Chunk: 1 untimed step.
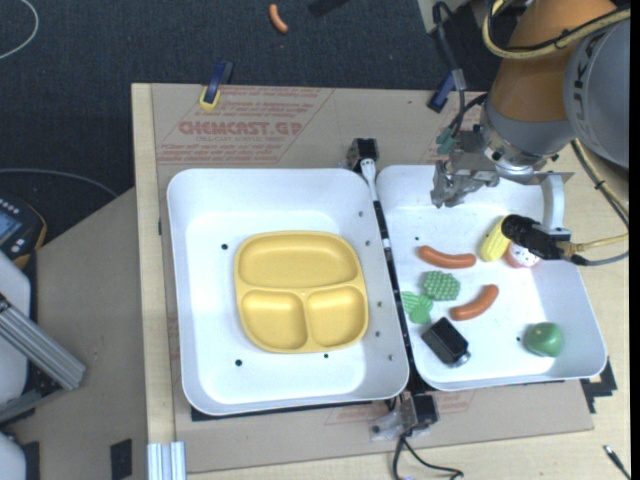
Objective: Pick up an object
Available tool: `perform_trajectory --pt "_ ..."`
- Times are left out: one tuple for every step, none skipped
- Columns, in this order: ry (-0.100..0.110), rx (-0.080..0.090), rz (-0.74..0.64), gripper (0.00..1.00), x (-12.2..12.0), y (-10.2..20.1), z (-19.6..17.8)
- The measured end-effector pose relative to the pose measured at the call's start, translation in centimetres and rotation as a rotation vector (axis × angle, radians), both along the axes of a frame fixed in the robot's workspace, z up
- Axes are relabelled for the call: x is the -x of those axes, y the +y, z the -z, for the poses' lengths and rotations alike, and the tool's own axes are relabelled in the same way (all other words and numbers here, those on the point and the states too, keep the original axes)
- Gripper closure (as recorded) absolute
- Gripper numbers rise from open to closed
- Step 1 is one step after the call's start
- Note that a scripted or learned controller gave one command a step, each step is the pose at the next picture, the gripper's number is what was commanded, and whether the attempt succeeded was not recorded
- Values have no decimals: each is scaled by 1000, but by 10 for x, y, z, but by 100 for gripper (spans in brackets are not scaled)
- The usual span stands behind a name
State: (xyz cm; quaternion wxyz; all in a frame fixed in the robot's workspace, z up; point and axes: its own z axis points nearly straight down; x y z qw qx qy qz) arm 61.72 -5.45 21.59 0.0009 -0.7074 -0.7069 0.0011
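My gripper (453,194) hangs over the back left part of the right bin (570,298), open, with nothing between its fingers. Below it in that bin lie an orange sausage (447,259), a second sausage (474,303), a green leafy toy (434,292), a black block (445,342), a green round fruit (544,339) and a yellow corn piece (494,240). The nearest object, the first sausage, sits a little in front of the gripper and apart from it.
The left bin (200,268) holds a yellow divided tray (300,290). A black fitting with a cable (535,236) reaches over the right bin beside the corn, and a small red and white item (520,257) lies under it. Clamps sit between the bins.
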Motion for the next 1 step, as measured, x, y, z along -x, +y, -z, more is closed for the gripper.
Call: perform_trajectory --pt "-7 0 -1 100 2 1 -19"
